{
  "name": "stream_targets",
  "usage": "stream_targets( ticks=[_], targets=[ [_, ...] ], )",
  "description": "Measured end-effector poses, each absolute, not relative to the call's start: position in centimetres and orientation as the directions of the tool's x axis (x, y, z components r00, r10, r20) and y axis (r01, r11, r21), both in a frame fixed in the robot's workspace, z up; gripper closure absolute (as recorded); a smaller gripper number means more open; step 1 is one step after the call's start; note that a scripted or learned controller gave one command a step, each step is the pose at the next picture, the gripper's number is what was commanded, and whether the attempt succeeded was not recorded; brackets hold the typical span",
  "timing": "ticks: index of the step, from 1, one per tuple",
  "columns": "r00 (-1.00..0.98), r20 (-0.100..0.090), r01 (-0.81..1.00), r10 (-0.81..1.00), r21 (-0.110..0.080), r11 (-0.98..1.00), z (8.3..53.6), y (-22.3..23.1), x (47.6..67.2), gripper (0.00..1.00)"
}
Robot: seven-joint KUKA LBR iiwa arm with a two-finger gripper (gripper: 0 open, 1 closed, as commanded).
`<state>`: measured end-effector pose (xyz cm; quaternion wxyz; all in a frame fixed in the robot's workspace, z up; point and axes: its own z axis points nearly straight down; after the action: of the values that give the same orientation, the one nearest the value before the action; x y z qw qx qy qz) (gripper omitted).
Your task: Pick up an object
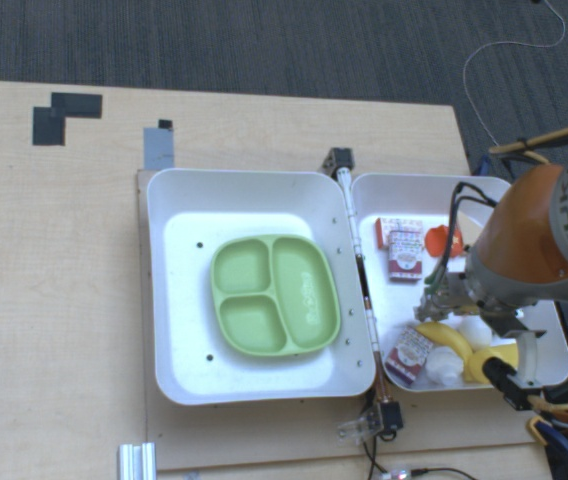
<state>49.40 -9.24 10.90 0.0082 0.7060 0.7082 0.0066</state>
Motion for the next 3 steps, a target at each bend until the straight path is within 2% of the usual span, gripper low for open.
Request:
stream_targets(
  ticks=[1, 2, 3],
  targets=[
    [-0.003, -0.002, 1.0, 1.0, 0.021, 0.003, 10.9, -9.2, 49.4, 0.0],
    [0.0, -0.001, 1.0, 1.0, 0.007, 0.0, 8.7, -8.5, 48.9, 0.0],
    [-0.001, -0.002, 1.0, 1.0, 0.015, 0.001, 9.8, -8.5, 49.1, 1.0]
  ],
)
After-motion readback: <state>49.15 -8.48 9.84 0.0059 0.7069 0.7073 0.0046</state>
